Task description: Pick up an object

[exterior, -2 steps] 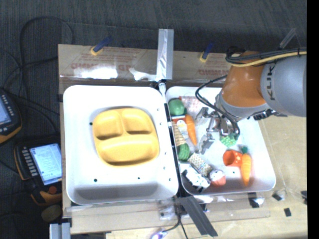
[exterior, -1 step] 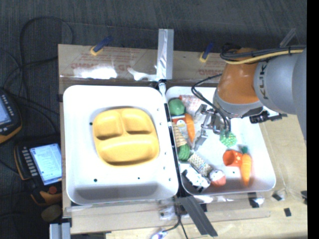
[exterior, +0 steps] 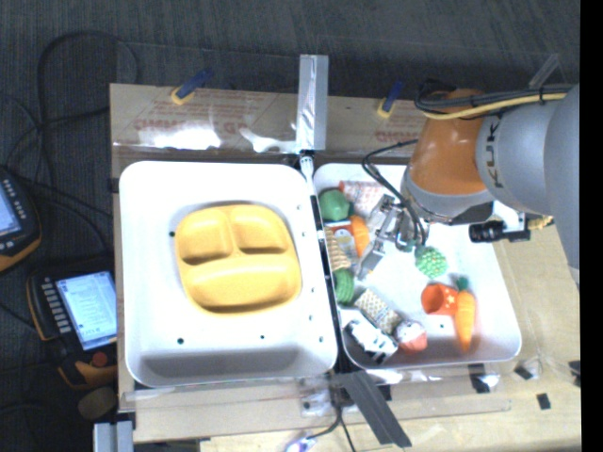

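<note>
Starting nearest you, the right bin [exterior: 499, 332] holds a black-and-white toy [exterior: 370, 340] by its front rim, with an orange carrot [exterior: 464, 316] and a green spiky ball [exterior: 431, 261] farther in. Beyond them the end effector [exterior: 374, 249] hangs low over the clutter by an orange piece [exterior: 345, 238]; you cannot tell how wide it stands or whether it grips anything. Across the divider, the left bin [exterior: 141, 328] carries a yellow sectioned tray [exterior: 237, 257].

The bench [exterior: 141, 111] is seen from a single fixed camera set above it, looking down at a slant. Both white bins are taken in whole, the left bin [exterior: 141, 281] at frame centre-left, the right bin [exterior: 495, 299] at centre-right. The arm [exterior: 528, 149] is seen entering from the right edge.
</note>
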Controlling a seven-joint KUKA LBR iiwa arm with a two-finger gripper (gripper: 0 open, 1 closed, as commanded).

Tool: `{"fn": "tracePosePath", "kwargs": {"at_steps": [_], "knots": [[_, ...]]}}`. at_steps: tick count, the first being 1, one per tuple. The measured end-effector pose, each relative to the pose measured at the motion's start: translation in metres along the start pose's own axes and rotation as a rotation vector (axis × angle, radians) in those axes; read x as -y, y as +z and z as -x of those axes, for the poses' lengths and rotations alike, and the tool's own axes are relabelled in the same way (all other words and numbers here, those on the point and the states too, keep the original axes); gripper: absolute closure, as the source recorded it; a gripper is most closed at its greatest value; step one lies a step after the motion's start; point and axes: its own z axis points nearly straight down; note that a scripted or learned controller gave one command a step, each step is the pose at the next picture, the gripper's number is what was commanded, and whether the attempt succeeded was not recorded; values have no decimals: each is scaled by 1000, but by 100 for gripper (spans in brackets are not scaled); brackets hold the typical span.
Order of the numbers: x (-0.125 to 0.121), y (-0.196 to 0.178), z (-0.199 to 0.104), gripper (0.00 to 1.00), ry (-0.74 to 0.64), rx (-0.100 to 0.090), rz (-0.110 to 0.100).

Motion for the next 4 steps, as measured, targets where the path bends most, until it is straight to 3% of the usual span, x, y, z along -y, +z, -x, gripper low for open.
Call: {"fn": "tracePosePath", "kwargs": {"at_steps": [1, 3, 4], "knots": [[-5, 0, 8, 0, 85, -2, -1], [-10, 1, 19, 0, 459, -1, -4], [-10, -10, 20, 100, 457, 3, -7]]}}
